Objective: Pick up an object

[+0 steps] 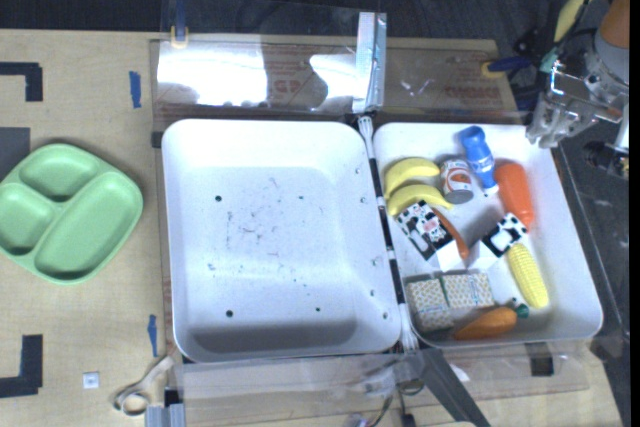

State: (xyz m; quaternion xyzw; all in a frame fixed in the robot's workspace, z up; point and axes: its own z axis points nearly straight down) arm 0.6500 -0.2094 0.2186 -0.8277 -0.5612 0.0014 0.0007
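Nothing is judged picked yet; the metal claw (556,120) is held above the right white bin's (585,300) far corner, its state untellable; the orange plastic carrot (514,194) lies nearby, ungrasped.

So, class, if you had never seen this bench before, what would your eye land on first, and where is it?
Most likely the right bin, crowded with bright things: a banana, a blue bottle, an ear of corn and two carrots, one at. Next, the pale green divided plate alone at far left. The claw sits just off that bin's upper right corner.
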